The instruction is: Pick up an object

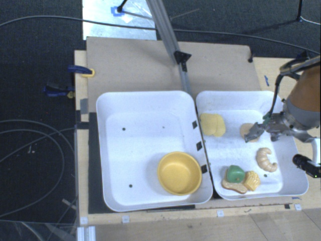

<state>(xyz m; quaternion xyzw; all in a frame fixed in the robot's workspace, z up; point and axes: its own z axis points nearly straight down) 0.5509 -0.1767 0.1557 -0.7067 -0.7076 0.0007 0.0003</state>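
The right bin [235,103] holds several small toy foods. A pale yellow block [213,125] lies near its left wall. A tan croissant [266,159] sits toward the right. Near the front are a green pepper [234,173], a yellow ridged piece [252,181] and a flat tan piece [232,186]. My gripper [252,134] reaches in from the right and hangs low over a small tan round piece [246,129], partly covering it. Whether it touches that piece is not visible.
A yellow bowl [179,172] sits at the front right of the left bin [135,114]. A grey camera pole [168,29] slants down to the wall between the bins. Blue clamps [75,72] grip the bench's left edge.
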